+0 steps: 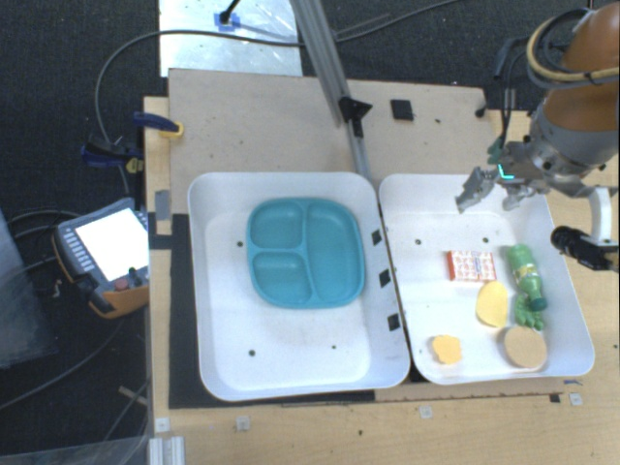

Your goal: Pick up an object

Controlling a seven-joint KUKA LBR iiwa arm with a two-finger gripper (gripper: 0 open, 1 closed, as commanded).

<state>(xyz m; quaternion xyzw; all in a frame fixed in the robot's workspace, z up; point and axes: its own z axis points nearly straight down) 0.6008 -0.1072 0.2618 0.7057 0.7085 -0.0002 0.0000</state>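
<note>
Tan round item [525, 348] indistinct, arm [572, 85] cut off, fingers [494, 190] blurred

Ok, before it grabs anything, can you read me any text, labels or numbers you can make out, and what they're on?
Nothing can be read for certain.
Red and white packet in the right bin: a printed pattern, too blurred to read.
Green bottle: label too small to read.
Handheld screen left of the bench: glowing white, no legible text.
Blue divided plate in the left bin: no markings visible.
</note>
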